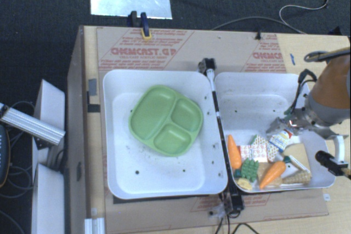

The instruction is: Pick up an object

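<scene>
**Arm over the right bin's toy pile**

The gripper [288, 124] hangs low at the right bin [258, 90], above small plastic toys: two glossy orange carrots [234, 152], a knobbly green piece [250, 168]. Whether its claw is open or closed, I cannot tell. A smooth green divided plate [166, 119] lies in the left bin [123, 172].

Left bin [118, 172] with green tray [166, 119]. Right bin [247, 87] with two carrots [234, 152] [272, 173] among toy foods. Arm [332, 90] entering from right, gripper [285, 127] above the pile.
</scene>
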{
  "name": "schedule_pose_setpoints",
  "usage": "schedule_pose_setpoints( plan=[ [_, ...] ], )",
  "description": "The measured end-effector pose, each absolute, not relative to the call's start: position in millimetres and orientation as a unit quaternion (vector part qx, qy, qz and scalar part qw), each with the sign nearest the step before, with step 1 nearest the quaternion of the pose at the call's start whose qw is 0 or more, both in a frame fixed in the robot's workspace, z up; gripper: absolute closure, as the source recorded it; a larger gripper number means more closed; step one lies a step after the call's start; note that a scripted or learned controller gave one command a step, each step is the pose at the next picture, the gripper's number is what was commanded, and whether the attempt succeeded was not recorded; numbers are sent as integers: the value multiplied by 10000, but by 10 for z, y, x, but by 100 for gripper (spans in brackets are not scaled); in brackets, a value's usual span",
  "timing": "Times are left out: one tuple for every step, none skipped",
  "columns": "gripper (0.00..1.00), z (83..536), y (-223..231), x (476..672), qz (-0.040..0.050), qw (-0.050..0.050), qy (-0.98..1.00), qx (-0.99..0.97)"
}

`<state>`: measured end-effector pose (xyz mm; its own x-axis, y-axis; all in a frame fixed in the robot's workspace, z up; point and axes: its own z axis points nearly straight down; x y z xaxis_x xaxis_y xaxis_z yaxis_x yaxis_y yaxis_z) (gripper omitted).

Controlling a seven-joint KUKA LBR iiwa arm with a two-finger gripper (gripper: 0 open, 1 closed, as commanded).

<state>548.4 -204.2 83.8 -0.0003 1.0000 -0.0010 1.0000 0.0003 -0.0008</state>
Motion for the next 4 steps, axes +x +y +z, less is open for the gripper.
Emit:
schedule_pose_setpoints(
  plan=[
    [0, 841, -2068, 4863, 0, 4, 7072, 7070],
    [0, 840, -1718, 4869, 5, -2, 7083, 7060],
    [0, 844, -994, 5177, 10, 6, 7085, 7057],
    [0, 849, -971, 6154, 10, 13, 7086, 7056]
  ],
)
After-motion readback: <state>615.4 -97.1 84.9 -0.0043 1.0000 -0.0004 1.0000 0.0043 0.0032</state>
